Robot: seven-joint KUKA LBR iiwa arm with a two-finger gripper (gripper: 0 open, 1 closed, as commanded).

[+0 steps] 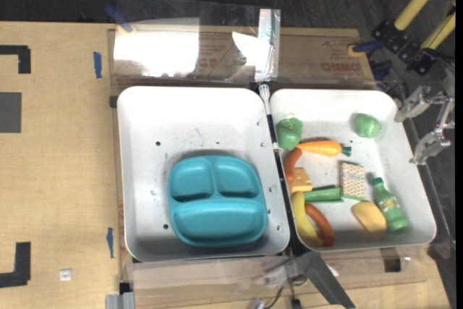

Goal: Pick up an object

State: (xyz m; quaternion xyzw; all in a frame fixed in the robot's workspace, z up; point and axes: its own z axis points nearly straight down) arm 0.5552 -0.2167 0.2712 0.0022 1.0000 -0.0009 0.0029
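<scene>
At the bench's right edge, beside the right bin (412, 177), stand metal fittings (428, 128) too small and cluttered to identify. Nearest them in that bin lie a green bottle (387, 205) touching a yellow lemon (369, 217), and a green round fruit (367, 125) in the far corner. Further left sit a patterned card (352, 179), a carrot (320, 148), a green stick (323, 195) and a green pepper (289, 131). A banana (302, 217) and a red sausage (322, 224) overlap at the near left corner, partly hiding each other. The left bin (137, 155) bears a teal divided plate (215, 199).
</scene>
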